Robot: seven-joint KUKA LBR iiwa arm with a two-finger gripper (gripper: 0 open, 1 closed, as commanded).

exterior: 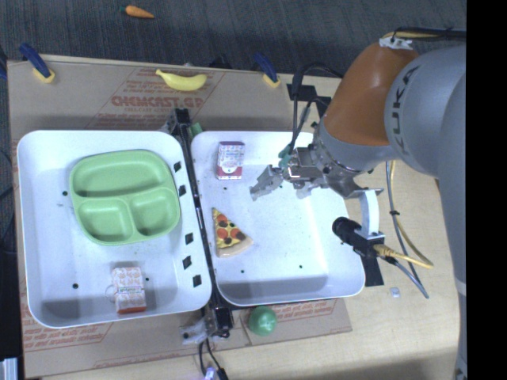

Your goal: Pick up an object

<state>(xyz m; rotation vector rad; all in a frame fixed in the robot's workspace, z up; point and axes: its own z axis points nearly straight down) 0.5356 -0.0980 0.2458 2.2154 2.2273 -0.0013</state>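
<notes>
My gripper [264, 182] hangs over the right bin [317, 283], its grey fingers pointing left with nothing visible between them. A small red and white carton [230, 160] lies just up and left of the fingertips, at the bin's back left. A toy pizza slice [228, 233] rests lower down by the bin's left wall. In the left bin [40, 236] sit a green divided tray [125, 195] and a small wrapped packet [128, 288].
A yellow banana [182, 78] lies on the cardboard behind the bins, and a green ball [262, 320] sits in front of the right bin. An orange carrot [140, 11] lies on the dark floor. Black cables and a connector [358, 241] hang off the wrist.
</notes>
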